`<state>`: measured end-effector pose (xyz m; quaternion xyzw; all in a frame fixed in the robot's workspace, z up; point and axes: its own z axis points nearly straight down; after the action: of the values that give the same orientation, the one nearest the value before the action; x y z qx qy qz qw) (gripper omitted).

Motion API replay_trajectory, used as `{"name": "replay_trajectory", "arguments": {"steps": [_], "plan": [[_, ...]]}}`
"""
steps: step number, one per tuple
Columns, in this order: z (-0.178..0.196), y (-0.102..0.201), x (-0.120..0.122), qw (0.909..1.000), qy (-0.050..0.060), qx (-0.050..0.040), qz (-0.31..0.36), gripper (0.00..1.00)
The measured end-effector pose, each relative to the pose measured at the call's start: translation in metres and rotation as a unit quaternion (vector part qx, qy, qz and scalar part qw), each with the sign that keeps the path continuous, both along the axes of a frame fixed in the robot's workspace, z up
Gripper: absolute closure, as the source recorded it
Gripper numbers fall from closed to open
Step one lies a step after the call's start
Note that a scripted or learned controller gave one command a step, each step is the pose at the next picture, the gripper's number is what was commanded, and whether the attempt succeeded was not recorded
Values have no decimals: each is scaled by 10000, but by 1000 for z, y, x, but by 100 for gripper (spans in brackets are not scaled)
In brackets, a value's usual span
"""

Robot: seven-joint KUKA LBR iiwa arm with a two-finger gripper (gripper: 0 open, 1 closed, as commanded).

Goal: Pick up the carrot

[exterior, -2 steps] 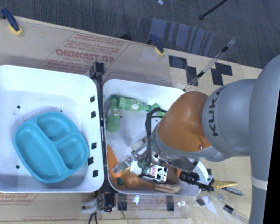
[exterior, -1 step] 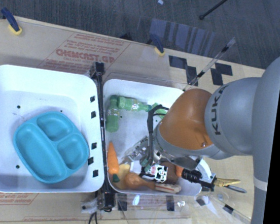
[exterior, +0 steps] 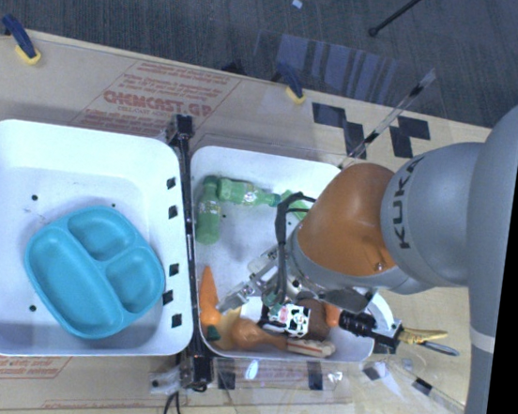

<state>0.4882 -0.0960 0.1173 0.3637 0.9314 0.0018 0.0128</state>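
The carrot (exterior: 208, 297) is a short orange cone lying in the right bin (exterior: 245, 166), close against its left wall near the front corner, with its tip pointing away from the front. My gripper (exterior: 264, 299) is down low in the same bin, just right of the carrot, under the orange wrist band (exterior: 347, 218). The carrot lies on the bin floor beside the gripper. The arm hides much of the bin's right half.
Two green bottles (exterior: 232, 193) lie at the back left of the right bin. A brown elongated item (exterior: 256, 335) and a black-and-white piece (exterior: 293, 320) sit along the front wall. The left bin (exterior: 20, 151) holds a blue divided plate (exterior: 94, 270).
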Motion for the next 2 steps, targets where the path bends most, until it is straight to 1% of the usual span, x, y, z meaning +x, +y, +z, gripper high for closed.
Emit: {"name": "replay_trajectory", "arguments": {"steps": [1,2], "plan": [[19,-31,-11,9998,136,27,-139,0],[47,2,-11,9919,127,36,-1265,0]]}}
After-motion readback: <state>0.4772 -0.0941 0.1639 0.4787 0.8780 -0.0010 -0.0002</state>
